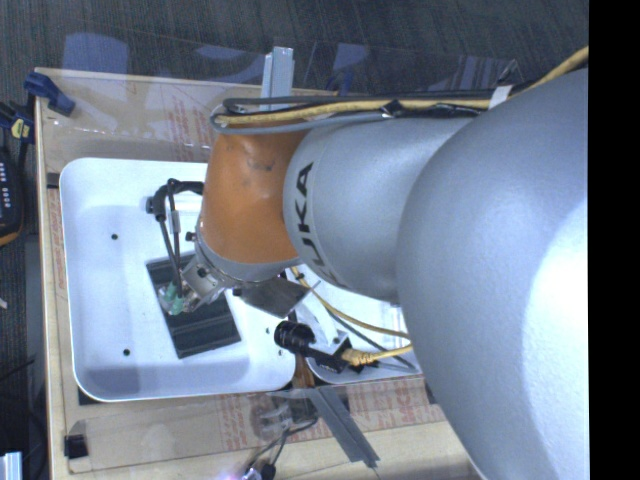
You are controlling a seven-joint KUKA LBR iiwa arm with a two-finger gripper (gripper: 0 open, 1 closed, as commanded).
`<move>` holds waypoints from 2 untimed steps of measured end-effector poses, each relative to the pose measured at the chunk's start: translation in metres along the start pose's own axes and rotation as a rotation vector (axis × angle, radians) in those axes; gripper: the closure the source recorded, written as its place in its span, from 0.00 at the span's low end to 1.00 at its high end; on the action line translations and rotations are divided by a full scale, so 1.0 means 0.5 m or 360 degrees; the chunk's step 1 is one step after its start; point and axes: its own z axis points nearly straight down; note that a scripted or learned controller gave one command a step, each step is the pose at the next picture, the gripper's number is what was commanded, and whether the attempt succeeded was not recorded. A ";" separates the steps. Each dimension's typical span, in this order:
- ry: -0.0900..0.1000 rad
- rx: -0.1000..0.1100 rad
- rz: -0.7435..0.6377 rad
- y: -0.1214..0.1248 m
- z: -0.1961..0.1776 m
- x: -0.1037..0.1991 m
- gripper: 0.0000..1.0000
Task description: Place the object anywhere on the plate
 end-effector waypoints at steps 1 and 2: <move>0.0000 0.0005 0.0234 0.054 0.248 0.084 1.00; -0.0002 -0.0001 -0.0545 0.001 0.022 0.000 1.00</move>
